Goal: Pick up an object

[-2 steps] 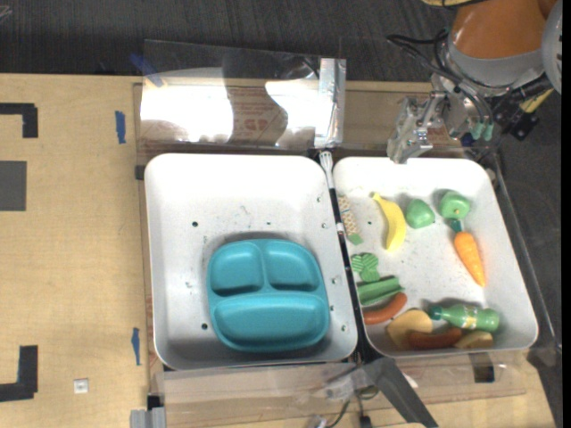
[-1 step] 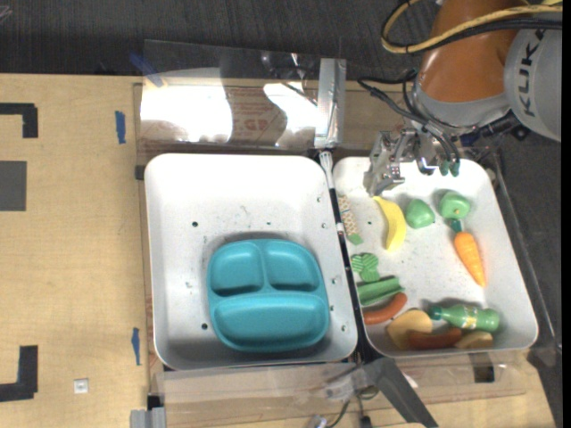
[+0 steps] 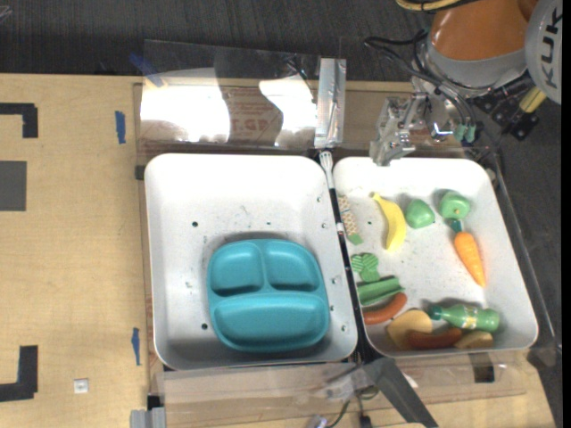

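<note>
Two bins sat on your worktop (image 3: pixel 71 239); toys, incl. banana (image 3: pixel 391 221) & carrot (image 3: pixel 469 255), lay in the right bin (image 3: pixel 516 266), center-right. Tool (image 3: pixel 403 132) hovered upper right over its rim, poised to descend, nothing grasped.

Desk (image 3: pixel 62 239) carrying two bins side by side. Left bin (image 3: pixel 169 194): divided tray (image 3: pixel 266 294) lying toward its front edge. Right bin (image 3: pixel 500 310): banana (image 3: pixel 391 221) lying behind centre, carrot (image 3: pixel 469 253) lying toward right edge, bottle (image 3: pixel 464 316) lying along front edge.
</note>
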Available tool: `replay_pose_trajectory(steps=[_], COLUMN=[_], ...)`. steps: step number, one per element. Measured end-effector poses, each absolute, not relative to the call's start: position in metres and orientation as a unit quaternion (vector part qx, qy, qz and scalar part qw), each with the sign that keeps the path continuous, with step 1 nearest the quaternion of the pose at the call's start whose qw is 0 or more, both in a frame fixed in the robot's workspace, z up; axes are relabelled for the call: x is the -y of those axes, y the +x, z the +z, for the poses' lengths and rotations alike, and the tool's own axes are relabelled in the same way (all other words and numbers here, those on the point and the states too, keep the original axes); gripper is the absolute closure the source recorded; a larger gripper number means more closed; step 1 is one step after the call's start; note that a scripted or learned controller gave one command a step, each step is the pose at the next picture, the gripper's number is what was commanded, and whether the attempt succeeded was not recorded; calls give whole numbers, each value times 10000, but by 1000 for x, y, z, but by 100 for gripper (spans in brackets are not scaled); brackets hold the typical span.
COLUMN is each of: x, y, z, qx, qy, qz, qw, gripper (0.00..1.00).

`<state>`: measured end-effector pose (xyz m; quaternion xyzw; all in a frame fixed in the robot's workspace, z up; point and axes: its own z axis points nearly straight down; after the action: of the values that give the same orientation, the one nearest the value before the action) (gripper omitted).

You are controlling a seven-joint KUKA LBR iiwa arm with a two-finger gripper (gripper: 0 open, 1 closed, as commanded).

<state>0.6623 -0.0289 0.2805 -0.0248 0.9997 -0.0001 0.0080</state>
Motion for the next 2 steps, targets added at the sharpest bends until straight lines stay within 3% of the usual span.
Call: replay_pose_trajectory(steps=[1, 2], x=[22, 40], y=[667, 660], z=[301, 262], qx=[-9897, -9642], qy=[-1432, -2651], qz=[-2, 5], qw=[61, 17], gripper=[100, 100])
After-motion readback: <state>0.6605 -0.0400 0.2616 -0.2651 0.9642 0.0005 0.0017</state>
